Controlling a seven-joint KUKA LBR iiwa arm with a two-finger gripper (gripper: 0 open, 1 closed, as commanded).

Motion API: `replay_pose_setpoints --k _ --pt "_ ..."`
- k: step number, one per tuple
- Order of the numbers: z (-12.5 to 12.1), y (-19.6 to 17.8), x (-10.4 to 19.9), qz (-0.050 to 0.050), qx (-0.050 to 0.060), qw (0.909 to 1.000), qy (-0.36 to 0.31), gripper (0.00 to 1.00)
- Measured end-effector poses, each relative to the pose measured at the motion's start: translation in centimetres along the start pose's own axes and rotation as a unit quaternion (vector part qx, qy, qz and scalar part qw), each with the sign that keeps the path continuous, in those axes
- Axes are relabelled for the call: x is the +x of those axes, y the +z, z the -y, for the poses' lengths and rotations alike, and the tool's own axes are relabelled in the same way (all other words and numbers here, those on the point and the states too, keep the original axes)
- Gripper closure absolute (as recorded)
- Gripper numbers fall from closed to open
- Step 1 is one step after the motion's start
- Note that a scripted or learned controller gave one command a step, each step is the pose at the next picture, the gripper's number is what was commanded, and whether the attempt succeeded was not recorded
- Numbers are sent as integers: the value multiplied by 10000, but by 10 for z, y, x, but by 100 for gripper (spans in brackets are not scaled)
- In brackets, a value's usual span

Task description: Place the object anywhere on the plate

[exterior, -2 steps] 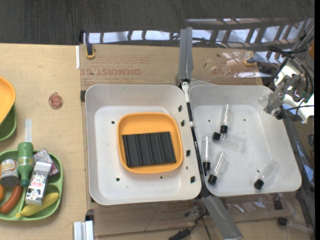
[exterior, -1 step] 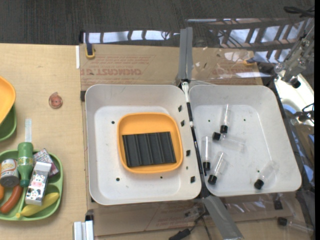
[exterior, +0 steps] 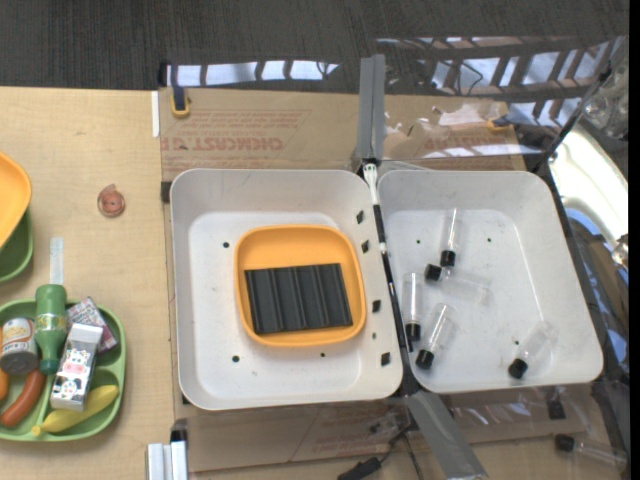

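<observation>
An orange square plate [exterior: 294, 241] lies in the middle of the left white bin [exterior: 200, 368]. A dark grey ridged rectangular block [exterior: 300, 298] rests flat on the plate and covers most of its well. In the right white bin [exterior: 560, 268] lie several clear plastic tubes with black caps, one near the back [exterior: 447, 243], one by the left wall [exterior: 410, 306], one beside it [exterior: 432, 336] and one at the front right [exterior: 530, 351].
On the wooden bench to the left stand a green tray [exterior: 105, 408] of toy food and bottles, an orange dish [exterior: 10, 203] and a small pink disc [exterior: 111, 201]. Cardboard [exterior: 260, 133] lies behind the bins. A metal divider [exterior: 372, 108] runs between them.
</observation>
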State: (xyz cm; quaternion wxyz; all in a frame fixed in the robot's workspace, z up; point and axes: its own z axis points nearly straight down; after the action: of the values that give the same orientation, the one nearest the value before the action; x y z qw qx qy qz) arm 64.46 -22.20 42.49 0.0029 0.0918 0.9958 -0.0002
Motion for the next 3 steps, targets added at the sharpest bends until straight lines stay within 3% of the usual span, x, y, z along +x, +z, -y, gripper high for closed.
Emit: replay_pose_setpoints --k 1,2,3 --pt "-1 -17 -6 0 -5 9898 -1423 100" --pt "-34 -17 -9 -1 -9 9666 -2562 100" --pt "-3 -17 -15 2 -14 9056 -4241 100"
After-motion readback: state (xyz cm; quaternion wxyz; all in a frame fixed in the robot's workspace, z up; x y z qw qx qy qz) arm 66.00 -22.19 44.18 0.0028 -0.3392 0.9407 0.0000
